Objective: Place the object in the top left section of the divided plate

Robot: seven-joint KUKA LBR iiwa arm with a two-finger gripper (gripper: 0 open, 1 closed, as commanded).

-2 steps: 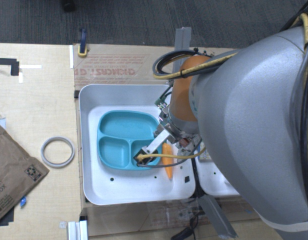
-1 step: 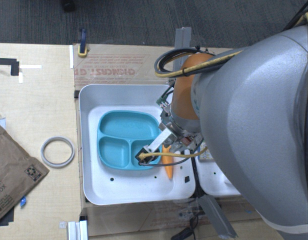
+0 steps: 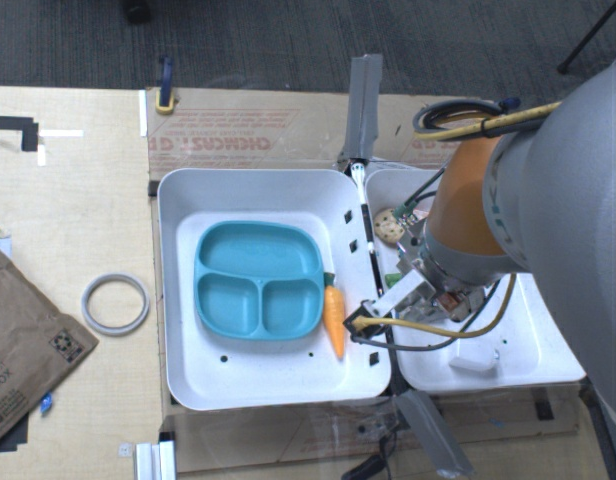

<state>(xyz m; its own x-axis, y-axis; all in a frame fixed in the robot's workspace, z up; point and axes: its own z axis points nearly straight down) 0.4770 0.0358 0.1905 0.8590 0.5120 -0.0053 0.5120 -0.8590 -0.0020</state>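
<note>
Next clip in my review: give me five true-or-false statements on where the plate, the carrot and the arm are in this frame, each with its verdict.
1. The blue divided plate lies in the left bin. True.
2. The carrot lies in the plate's top left section. False: it lies on the bin floor, against the plate's right edge.
3. All sections of the plate hold food. False: none holds anything.
4. The arm hangs over the right bin. True.
5. A grey ring lies inside the left bin. False: it lies on the bench, left of that bin.
</note>
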